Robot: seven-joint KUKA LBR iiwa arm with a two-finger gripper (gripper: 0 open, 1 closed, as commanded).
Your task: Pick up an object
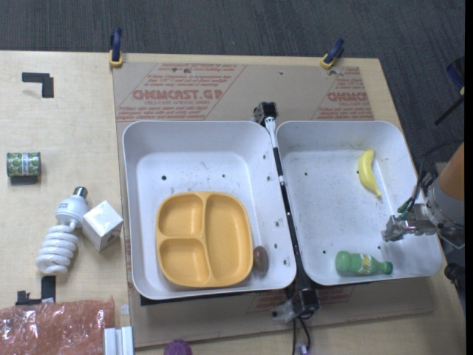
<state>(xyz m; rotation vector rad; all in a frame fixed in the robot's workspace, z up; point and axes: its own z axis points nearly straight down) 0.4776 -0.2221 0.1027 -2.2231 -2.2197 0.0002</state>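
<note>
Gripper [395,229] at the right wall of the right bin [332,135], holding nothing visible.
I cannot tell its state. A green bottle [362,264] lies near the bin's front edge, just below the gripper; a banana [369,172] lies toward the back right corner.

Banana [368,171] and green bottle [361,264] lie in right bin [325,135].

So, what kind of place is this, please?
Probably a robotics lab test bench, not a home. Two white bins sit on a board held by blue clamps, a grey gripper reaches in, and test items like a banana lie inside.
</note>
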